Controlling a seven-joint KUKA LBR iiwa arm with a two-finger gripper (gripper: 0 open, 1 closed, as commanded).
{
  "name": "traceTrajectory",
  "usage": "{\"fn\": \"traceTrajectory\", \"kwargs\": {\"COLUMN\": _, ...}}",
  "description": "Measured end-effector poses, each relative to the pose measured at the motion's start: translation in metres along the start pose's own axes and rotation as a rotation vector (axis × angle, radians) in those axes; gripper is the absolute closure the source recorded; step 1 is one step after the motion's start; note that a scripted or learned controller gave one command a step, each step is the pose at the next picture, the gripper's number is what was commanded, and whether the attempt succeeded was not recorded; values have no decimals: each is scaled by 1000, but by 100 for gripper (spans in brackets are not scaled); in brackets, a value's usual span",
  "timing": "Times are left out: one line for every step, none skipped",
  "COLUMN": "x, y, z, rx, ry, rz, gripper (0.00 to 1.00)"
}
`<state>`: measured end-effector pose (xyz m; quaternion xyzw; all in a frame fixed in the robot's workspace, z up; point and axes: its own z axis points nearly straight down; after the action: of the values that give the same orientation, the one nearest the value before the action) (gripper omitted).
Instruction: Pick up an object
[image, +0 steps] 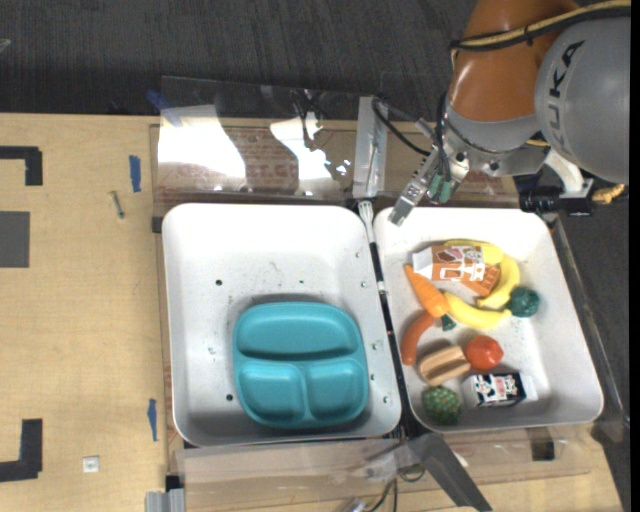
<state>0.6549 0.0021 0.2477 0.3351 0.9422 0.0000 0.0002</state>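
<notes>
The right bin (570, 330) holds toy food: a yellow banana (492, 302), an orange-and-white carton (458, 264), a carrot (427, 290), a dark green ball (524, 302), a red tomato (484, 352), a hot dog (441, 363), a green broccoli (441, 402) and a small black-and-white carton (497, 388). My gripper (420, 203) hangs over the back left corner of this bin, above and behind the carton. It is open with nothing between its fingers and touches none of the objects.
The left bin (200, 260) holds a teal divided tray (300, 365) towards its front. A ridge (378, 290) separates the two bins. A clear plastic sheet (250, 150) lies behind the bins. The arm's orange band (495, 70) fills the upper right.
</notes>
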Motion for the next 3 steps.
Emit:
{"fn": "traceTrajectory", "kwargs": {"x": 7, "y": 2, "z": -14, "rx": -3, "ry": -5, "rz": -274, "gripper": 100}}
{"fn": "traceTrajectory", "kwargs": {"x": -13, "y": -16, "z": -32, "rx": -4, "ry": -10, "rz": -506, "gripper": 100}}
{"fn": "traceTrajectory", "kwargs": {"x": -14, "y": -11, "z": -67, "rx": -5, "ry": -12, "rz": -641, "gripper": 100}}
